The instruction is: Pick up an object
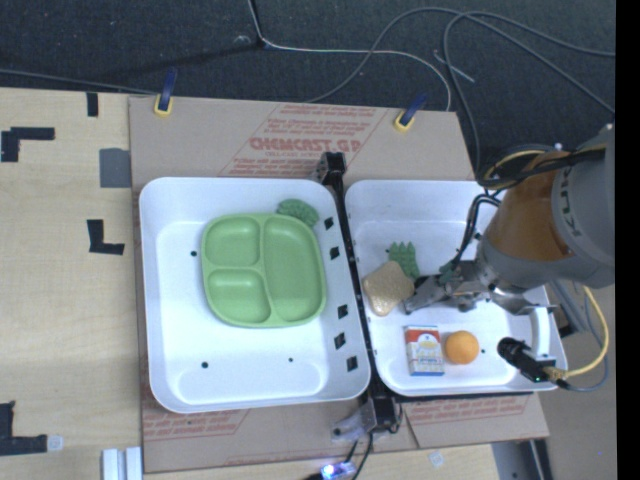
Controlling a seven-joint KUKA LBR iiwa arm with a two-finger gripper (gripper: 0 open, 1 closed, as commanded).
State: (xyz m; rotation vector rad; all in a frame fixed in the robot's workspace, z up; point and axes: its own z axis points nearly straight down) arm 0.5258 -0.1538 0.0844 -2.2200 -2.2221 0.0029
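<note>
I see the gripper [432, 293] low inside the right bin [400, 200], its dark fingers [420, 290] pointing left toward the tan sponge-like block [387, 288]; whether they are spread or closed I cannot tell from this angle, and nothing shows between them. The fingertips sit just beside the block's right edge; I cannot tell if they touch it. Directly above the block lies a small green leafy item [404, 257], close to it and near the fingers. Below the gripper, toward the near wall of the right bin, a small red-and-white carton [423, 350] lies flat, and an orange ball [461, 348] rests just beside its right edge. The arm [560, 218] enters from the right, its orange band [525, 223] above the wrist hanging over the right side of this bin. The left bin [170, 298] holds a light green divided tray [265, 269] lying flat near its centre, with three compartments showing. A dark green item [297, 209] sits at the tray's upper right corner, against the bin's far wall. Both bins rest side by side on a brown cardboard sheet [310, 133] laid on the counter [60, 268].
</note>
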